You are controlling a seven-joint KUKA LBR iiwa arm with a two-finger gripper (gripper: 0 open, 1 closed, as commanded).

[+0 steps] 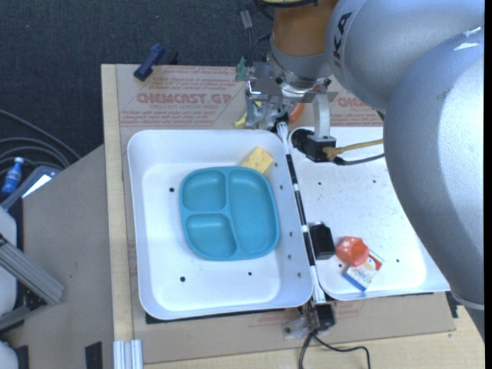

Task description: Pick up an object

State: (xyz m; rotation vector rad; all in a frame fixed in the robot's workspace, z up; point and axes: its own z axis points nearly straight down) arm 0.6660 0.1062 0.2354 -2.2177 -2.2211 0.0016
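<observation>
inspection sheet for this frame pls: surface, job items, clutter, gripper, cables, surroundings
Surface: two white bins side by side, left bin, right bin, on a brown board.
Job's things: blue divided tray and yellow block in left bin; red-orange object in right bin.
Clutter: blue clip on board's far edge.
Gripper: gripper above the bins' far junction; finger state unclear.
Cables: black cables at left; one at the near edge.
Surroundings: dark carpet.
</observation>
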